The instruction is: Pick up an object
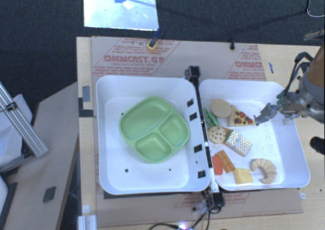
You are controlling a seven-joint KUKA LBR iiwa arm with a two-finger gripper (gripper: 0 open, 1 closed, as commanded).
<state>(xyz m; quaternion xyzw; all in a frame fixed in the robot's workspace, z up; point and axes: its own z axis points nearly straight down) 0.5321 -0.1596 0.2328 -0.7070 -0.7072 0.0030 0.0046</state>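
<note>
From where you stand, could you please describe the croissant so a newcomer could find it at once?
Look in the right bin, the one holding the toy food. The croissant lies near its front right corner, beside a yellow cheese block. It is the only curved, ridged, tan piece.

- The arm (316, 79) is seen entering from the right edge of the camera view, roughly at mid-height of the frame.
- Only its wrist end is shown: a grey body, with a dark cable looped above it.
- The gripper (263, 115) is extended leftward and slightly downward from the wrist.
- The gripper is tilted, with its tip pointed toward the lower left.
- The metal fingers (267, 110) are seen drawn close together at the tip.
- Nothing is seen held between them.
</note>
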